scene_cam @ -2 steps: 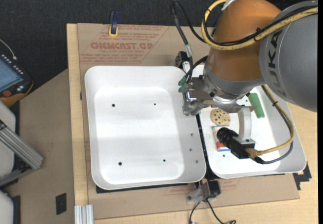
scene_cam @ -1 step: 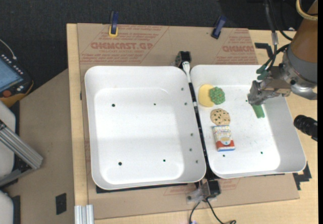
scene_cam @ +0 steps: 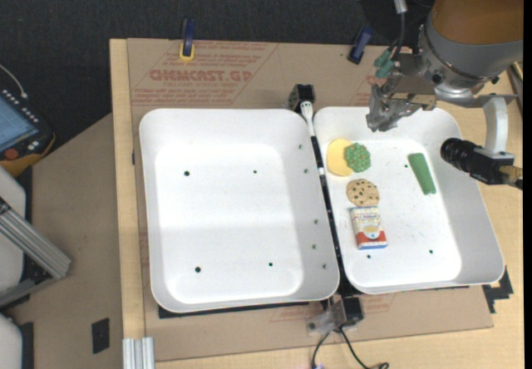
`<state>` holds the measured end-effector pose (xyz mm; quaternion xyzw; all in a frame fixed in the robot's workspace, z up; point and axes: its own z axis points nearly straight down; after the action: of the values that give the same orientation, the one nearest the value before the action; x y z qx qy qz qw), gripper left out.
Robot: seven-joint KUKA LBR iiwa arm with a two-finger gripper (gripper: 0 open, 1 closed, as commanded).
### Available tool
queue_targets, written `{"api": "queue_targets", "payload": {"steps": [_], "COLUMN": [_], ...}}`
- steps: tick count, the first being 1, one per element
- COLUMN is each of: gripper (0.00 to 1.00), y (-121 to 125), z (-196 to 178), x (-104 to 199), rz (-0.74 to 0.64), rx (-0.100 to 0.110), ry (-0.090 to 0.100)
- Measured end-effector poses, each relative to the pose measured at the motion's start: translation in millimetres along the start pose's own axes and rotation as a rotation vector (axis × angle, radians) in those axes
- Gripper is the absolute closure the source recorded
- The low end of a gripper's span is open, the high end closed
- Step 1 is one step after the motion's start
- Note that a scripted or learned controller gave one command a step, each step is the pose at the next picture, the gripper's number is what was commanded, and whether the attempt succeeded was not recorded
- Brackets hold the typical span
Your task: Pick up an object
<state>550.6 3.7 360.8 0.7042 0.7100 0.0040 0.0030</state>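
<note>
Nothing's picked up yet: the end effector (scene_cam: 387, 120) hangs over the far edge of the right bin (scene_cam: 465, 259) (can't tell its state), while cookie (scene_cam: 362, 191), green stick (scene_cam: 421, 173) and carton (scene_cam: 369, 228) lie there untouched.

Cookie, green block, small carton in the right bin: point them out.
cookie (scene_cam: 362, 191), camera view, middle of its top face
green block (scene_cam: 421, 173), camera view, mid-length
small carton (scene_cam: 369, 228), camera view, centre of its upper face
</note>
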Motion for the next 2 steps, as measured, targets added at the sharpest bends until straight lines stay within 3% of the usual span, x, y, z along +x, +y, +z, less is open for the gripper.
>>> {"api": "queue_targets", "payload": {"steps": [1, 2], "gripper": [1.00, 1.00], "y": [-76.4, -71.0], "z": [90.8, 51.5], "x": [12.2, 37.0], "rz": [0.009, 0.005], "rx": [0.024, 0.006], "ry": [0.000, -0.001]}}
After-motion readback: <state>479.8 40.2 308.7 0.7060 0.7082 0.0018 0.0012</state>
